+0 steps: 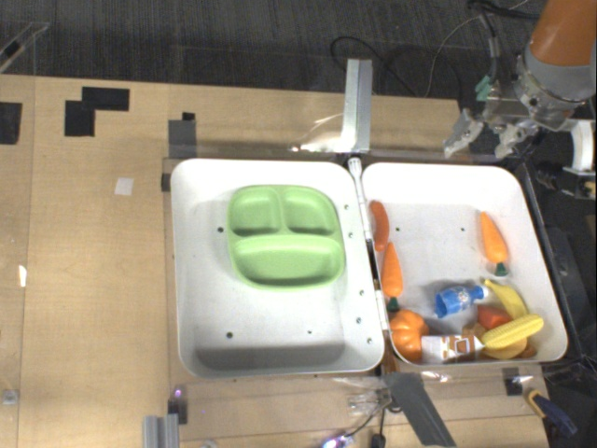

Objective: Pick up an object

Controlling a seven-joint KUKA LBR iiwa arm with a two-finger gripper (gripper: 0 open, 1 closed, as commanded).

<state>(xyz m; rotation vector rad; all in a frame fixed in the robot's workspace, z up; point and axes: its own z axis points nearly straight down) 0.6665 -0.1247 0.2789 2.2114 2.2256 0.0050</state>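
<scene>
Your pumpkin [408,332] sits at the right bin's [448,177] near edge; gripper [492,134] hovers spread and empty beyond its far rim; next, descend onto something.

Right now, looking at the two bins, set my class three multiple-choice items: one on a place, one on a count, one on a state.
1. Where does the green divided plate lie?
A. in the left bin
B. in the right bin
C. on the bench outside both bins

2. How many carrots lie in the right bin?
A. one
B. three
C. five

3. Where is the gripper now?
A. down among the toys
B. above the right bin's far edge, holding nothing
C. over the plate

Answers:
1 A, the plate sits alone in the left bin.
2 B, two carrots lie by the divider and one near the right wall.
3 B, it hangs up by the far rim with no object between its fingers.
</scene>
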